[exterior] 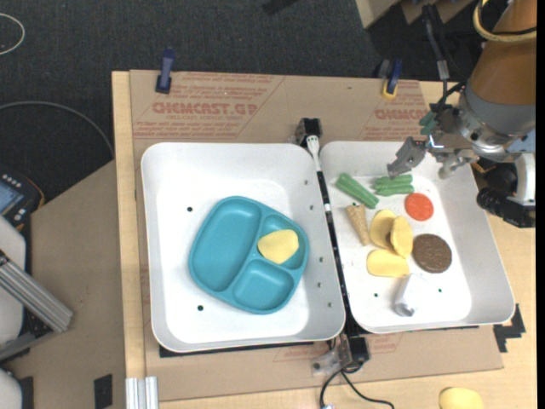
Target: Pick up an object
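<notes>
My gripper [427, 162] hangs over the far part of the right bin [477, 309], open, with nothing between its fingers. Just below it lie two green bean pods [356, 190] [393, 184] and a red-orange disc [418, 206]. Nearer the front are a tan cone [358, 222], yellow pieces [392, 231] [387, 264], a brown round cookie [432, 252] and a small grey-white object [403, 301]. In the left bin [170, 177] a teal divided plate [230, 258] holds a yellow piece [278, 245].
Black clips [308, 130] [349, 352] sit at the seam between the bins. Blue clamps [164, 69] [392, 79] hold the cardboard at the back. A yellow object [460, 397] lies off the bench at the front right.
</notes>
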Controlling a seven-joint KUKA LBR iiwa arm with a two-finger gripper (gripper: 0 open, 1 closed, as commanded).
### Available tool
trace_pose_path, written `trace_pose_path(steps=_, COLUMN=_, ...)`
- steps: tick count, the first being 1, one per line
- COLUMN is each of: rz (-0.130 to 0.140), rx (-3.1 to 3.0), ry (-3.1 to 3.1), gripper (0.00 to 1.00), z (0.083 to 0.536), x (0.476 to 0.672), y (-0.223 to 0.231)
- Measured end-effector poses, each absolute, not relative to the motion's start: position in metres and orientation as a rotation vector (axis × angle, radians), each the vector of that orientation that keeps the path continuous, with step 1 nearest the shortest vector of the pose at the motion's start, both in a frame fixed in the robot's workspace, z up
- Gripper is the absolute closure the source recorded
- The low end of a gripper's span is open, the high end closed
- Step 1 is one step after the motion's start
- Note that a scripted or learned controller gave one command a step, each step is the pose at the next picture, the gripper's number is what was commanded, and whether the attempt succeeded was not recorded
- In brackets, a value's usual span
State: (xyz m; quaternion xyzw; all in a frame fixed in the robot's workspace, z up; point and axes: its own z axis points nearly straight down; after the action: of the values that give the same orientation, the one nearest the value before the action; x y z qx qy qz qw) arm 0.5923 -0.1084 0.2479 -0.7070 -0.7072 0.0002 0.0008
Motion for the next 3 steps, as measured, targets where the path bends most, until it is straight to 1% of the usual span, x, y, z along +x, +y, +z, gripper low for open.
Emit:
trace_pose_path(steps=1, rz=0.006, rx=-2.234, ry=-2.211, gripper=0.0, z=0.269, x=0.54, y=-0.201)
trace_pose_path(steps=2, rz=0.007, rx=-2.224, ry=-2.209, gripper=0.0, z=0.225, x=0.475, y=-0.226)
trace_pose_path(steps=3, rz=-0.002, rx=-2.226, ry=-2.225, gripper=1.0, z=0.238, x=0.48, y=-0.224)
